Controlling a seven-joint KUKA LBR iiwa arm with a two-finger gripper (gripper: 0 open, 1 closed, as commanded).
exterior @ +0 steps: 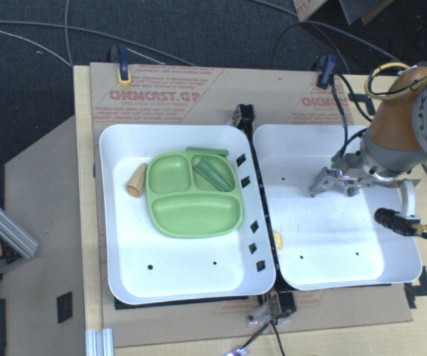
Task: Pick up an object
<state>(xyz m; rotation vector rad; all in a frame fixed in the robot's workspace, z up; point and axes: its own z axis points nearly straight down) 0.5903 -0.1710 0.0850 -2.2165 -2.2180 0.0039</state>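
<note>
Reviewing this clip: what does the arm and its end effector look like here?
The arm is grey with an orange band above the wrist. Yellow and dark cables loop over its top. The end effector is a small grey metal assembly of angular fingers.

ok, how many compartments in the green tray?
3. The green tray in the left bin has two small compartments along its far side, left and right, plus one wide compartment along the near side.

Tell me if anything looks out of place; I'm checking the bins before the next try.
One thing: a small yellowish bit sits at the seam between the two bins, at the right bin's left edge. The green divided plate lies flat in the left bin, with a cone beside it.
</note>
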